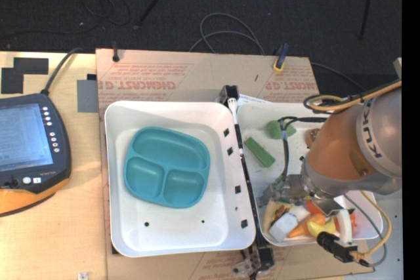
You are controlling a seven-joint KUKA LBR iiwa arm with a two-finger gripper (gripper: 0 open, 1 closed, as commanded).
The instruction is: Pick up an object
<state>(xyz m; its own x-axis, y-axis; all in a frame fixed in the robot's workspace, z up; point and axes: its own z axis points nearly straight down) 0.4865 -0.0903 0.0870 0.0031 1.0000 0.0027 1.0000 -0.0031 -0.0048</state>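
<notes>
Gripper (295, 197) low over the near end of the right bin (252, 116), tucked beneath the orange and grey wrist of the arm (348, 147). Impossible to tell whether the jaws are spread or pressed together, since the wrist hides them. Nothing visibly pinched.

Just beside the gripper, toward the bin's near corner, a heap of small items packed close together: a white piece (285, 226), an orange piece (298, 231), a yellow piece (315, 227) and a red-and-white piece (346, 222). Too jumbled to name more exactly.

Farther up the same bin, well apart from the heap, a green block (259, 153) lying flat at a slant, and near the far wall a smaller green item (277, 130) with a blue part.

In the left bin (131, 116), a teal divided plate (167, 167) with three compartments, lying flat and alone.

Under both bins, printed cardboard (170, 75). Off to the far left, a handheld control tablet (26, 141) with a lit screen.

Task judged to be at the reaching stage: gripper down among likely targets, none shown lifted. Left to do: closing on one item, probably from the heap, then raising it clear of the bin.
</notes>
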